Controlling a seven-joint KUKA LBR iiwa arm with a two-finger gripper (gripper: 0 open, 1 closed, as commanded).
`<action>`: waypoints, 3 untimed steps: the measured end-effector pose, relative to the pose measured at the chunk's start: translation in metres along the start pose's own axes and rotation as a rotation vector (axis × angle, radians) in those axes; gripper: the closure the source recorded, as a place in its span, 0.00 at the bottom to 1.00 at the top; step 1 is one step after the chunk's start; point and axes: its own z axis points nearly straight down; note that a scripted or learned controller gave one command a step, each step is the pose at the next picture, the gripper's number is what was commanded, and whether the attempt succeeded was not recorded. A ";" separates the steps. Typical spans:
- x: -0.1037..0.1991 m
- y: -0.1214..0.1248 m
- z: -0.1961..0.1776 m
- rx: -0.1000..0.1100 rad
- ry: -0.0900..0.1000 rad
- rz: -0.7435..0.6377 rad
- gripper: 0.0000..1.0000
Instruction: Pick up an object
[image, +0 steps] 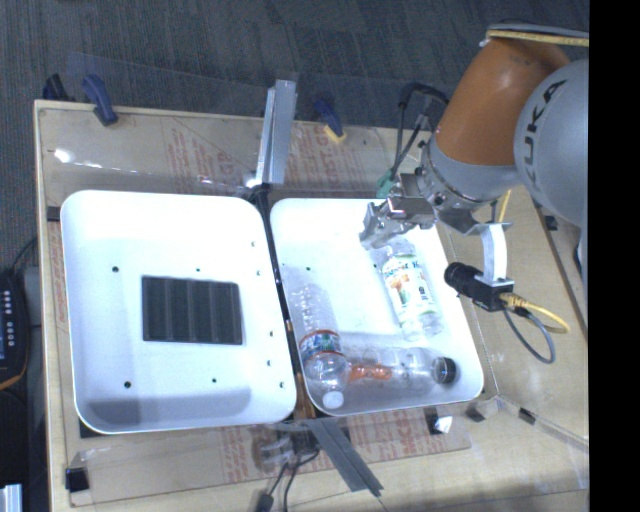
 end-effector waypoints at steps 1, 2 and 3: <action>0.039 -0.053 -0.054 -0.005 -0.001 -0.036 0.00; 0.018 -0.053 0.058 0.001 -0.001 -0.051 0.00; 0.007 -0.096 0.048 0.000 0.001 0.156 0.00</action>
